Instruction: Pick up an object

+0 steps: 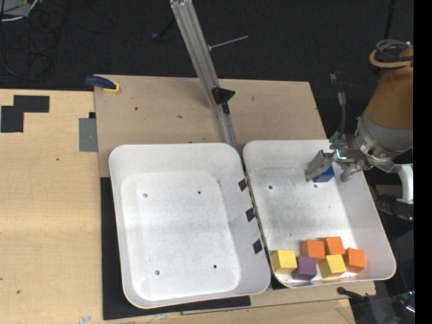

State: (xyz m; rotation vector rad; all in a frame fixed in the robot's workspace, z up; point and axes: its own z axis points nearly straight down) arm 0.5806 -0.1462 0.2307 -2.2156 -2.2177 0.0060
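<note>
My gripper point(330, 169) hangs over the far right part of the right bin point(290, 201), under the grey and orange arm that comes in from the right. A small blue block point(325, 174) sits between its two grey fingers point(314, 167), which are shut on it. Several more blocks lie huddled in the bin's near corner: a yellow block point(285, 259), an orange block point(312, 249), a second orange block point(333, 245), a third orange block point(355, 258), a purple block point(306, 267) and another yellow block point(331, 266).
The left bin point(175, 221) lies beside the right one, with black clips along the shared rim. A slanted aluminium rail point(202, 59) rises behind the bins. A blue and yellow clamp point(102, 83) rests at the board's far left corner.
</note>
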